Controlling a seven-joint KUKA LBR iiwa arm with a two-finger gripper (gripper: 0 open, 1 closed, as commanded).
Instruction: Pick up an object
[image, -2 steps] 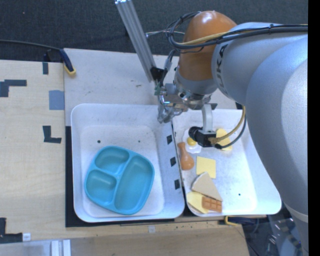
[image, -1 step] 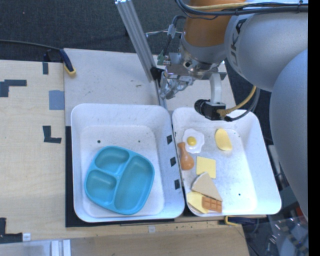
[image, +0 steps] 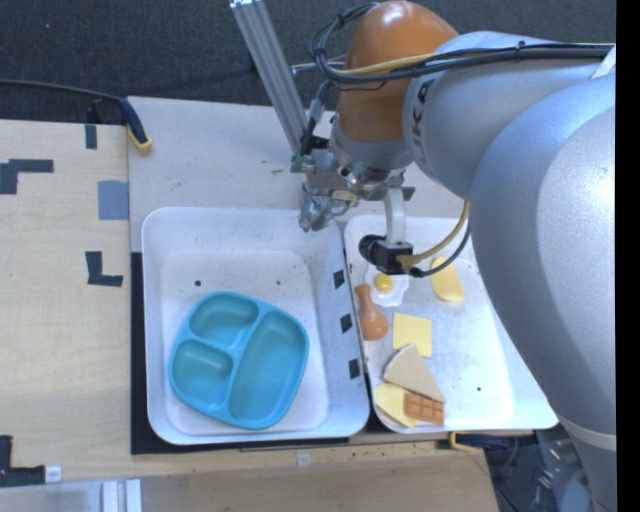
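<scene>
I see a glossy blue plastic tray (image: 240, 358) at seven o'clock, lying in a matt white plastic bin (image: 160, 300) flecked with small dark specks. The desk (image: 50, 300) at nine o'clock looks like pale, smooth wood. The arm (image: 520, 150) at two o'clock wears satin grey metal and a shiny orange band (image: 385, 70).

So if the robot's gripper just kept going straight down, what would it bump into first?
Probably the far rim of the left bin, near its corner by the right bin. The gripper hangs over that edge. Depth is hard to judge, so it might slip inside onto the white floor, away from the blue plate.
</scene>
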